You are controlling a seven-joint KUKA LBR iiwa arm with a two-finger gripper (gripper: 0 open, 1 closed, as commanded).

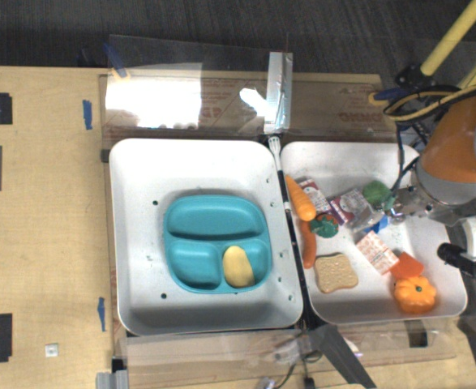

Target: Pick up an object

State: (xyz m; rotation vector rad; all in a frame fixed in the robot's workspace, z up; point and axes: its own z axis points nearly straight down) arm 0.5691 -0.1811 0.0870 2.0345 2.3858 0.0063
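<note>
Lying in the right bin [432, 310] are the things there to be picked: a slice of toy bread [336, 273] near the bin's front edge; an orange pumpkin [415, 295] at the front right corner, with a small red-orange piece [407, 265] touching its top; a white packet with red print [377, 250] about the middle of the bin; a crinkled silvery wrapper [353, 206] just behind it; a green round piece [375, 191] toward the back; a dark teal piece [325, 227] near the left wall; and two orange carrot-like pieces, one [301, 201] at the left wall toward the back and a thinner one [309, 245] in front of it along that same wall; the gripper [400, 209] comes in over the right edge of this bin, low beside the wrapper and the green piece, and whether its claw is apart or together I cannot tell, nor whether it touches or holds anything; the arm [458, 156] behind it, with its orange band, hangs over the bin's right rear corner; the left bin [132, 217] holds a teal divided tray [213, 233], and a yellow potato-like piece [238, 266] lies in the tray's front right compartment; both bins sit side by side on the bench [35, 241].
</note>
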